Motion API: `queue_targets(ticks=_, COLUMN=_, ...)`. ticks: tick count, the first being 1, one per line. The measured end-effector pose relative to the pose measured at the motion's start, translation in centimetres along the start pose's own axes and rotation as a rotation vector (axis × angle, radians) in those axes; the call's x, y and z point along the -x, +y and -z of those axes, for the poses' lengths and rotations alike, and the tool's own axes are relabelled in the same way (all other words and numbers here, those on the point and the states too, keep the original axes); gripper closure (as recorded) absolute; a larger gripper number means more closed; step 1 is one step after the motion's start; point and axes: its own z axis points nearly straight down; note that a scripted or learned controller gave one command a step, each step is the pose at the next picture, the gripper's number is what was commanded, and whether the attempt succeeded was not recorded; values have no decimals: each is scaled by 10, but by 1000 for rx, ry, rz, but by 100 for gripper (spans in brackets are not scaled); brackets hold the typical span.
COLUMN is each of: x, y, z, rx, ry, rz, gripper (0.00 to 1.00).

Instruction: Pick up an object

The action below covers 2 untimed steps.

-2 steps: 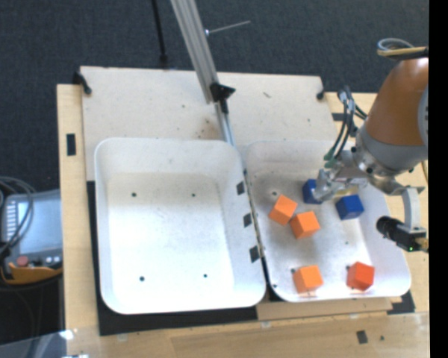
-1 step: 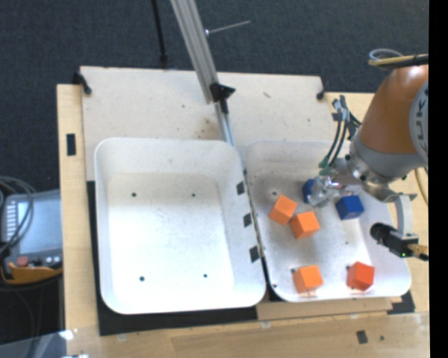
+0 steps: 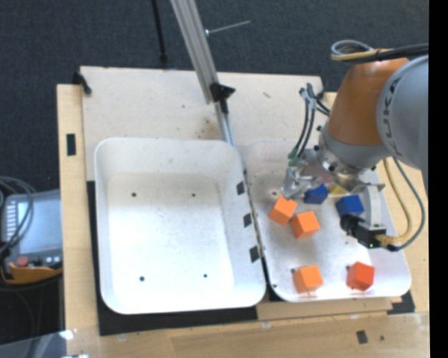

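While the arm hangs low over the right bin (image 3: pixel 392 286), its gripper (image 3: pixel 299 176) sits just above the orange block (image 3: pixel 283 209) near the bin's left wall. I cannot tell how the gripper is set, because the wrist and cables hide it. Nothing shows in its grasp, so the picking up is not done yet, I think.

Five more blocks lie in that bin. A second orange block (image 3: pixel 305 224) sits just beside the first one. A third orange block (image 3: pixel 308 277) and a red-orange block (image 3: pixel 361 275) lie near the front edge, well apart from the others. A small blue block (image 3: pixel 315 195) and a bigger blue block (image 3: pixel 350 204) rest under the wrist. The left bin (image 3: pixel 108 155) is next to it.

To do this step well, the gripper should go straight down over one block only. The two orange blocks close together are tricky, since a bump could push one away. Squeezing the flat sides, not the corners, should hold better. Then lift slowly.
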Motion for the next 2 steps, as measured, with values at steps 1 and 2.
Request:
queue_targets(ticks=1, x=-59, y=8, z=-4, rx=-1, ry=0, rz=0, gripper=100)
queue_targets(ticks=2, x=-114, y=10, z=13, rx=1, ry=1, rz=1, gripper=100)
